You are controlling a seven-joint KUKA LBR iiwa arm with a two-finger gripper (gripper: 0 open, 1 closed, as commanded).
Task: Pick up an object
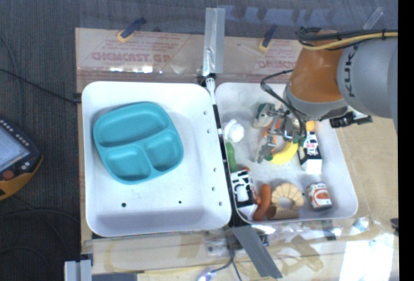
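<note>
My gripper (272, 136) hangs low in the right bin (343, 176), below the arm's orange band (315, 76). It sits just above and to the left of a yellow banana (285, 156), and I cannot tell whether it touches it. A white ball (233, 133) lies to its left. A small black and white bottle (311, 149) with an orange cap lies to its right. Nearer the front are a sausage (262, 201), a tan ring-shaped pastry (287, 195) and a red and white can (319, 195).
The left bin (116, 208) holds a teal divided plate (137, 141). A green item (231, 157) and a black and white carton (242, 186) lie along the right bin's left wall. A dark device (13, 157) rests on the floor at far left.
</note>
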